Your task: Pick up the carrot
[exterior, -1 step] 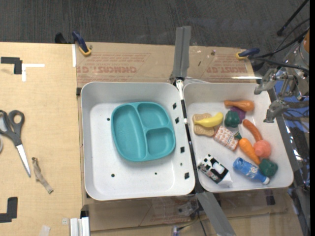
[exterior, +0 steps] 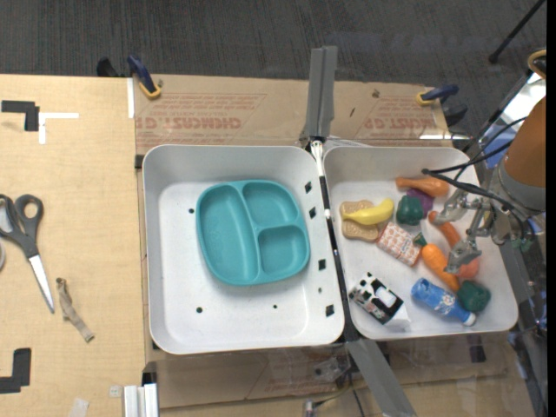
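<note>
My gripper (exterior: 465, 228) hangs over the right part of the right bin (exterior: 365, 168), where things crowd close. The carrot (exterior: 440, 266) lies just under my fingers, with a green toy (exterior: 474, 296) and a blue bottle (exterior: 441, 301) pressed in below it toward the frame's lower right, and a pink block (exterior: 398, 244) just to its left. Bare bin floor opens at the upper left of this bin, above the banana (exterior: 372, 214), and along the bottom between the black-and-white toy (exterior: 376, 299) and the bottle.

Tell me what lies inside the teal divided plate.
The teal plate, in the left bin, shows three compartments with nothing in them. The bin floor under it is covered.
</note>
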Available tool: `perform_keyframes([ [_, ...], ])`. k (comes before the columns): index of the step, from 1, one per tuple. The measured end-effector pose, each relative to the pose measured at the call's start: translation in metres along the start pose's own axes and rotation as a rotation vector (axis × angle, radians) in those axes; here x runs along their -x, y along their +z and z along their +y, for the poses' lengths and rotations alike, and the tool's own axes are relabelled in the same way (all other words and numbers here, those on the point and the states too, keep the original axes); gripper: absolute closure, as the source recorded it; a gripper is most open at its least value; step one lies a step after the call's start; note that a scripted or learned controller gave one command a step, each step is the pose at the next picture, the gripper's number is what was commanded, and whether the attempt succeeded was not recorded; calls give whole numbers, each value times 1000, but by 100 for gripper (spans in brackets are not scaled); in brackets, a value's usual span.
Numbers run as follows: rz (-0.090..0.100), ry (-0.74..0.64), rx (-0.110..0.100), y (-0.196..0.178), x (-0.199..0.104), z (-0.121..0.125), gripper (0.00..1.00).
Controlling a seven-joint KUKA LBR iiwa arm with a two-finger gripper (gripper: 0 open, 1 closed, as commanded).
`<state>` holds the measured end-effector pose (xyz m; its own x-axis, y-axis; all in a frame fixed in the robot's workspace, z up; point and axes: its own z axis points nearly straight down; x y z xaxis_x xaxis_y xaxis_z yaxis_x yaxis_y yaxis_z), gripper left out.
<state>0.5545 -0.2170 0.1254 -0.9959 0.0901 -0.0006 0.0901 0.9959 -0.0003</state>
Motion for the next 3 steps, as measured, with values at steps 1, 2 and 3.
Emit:
perform_keyframes([
  [1,-1,20,0,33,-19,6,0],
  [2,-3,16,-1,23,-18,7,100],
  [3,-2,105,1,-41,10,82,100],
])
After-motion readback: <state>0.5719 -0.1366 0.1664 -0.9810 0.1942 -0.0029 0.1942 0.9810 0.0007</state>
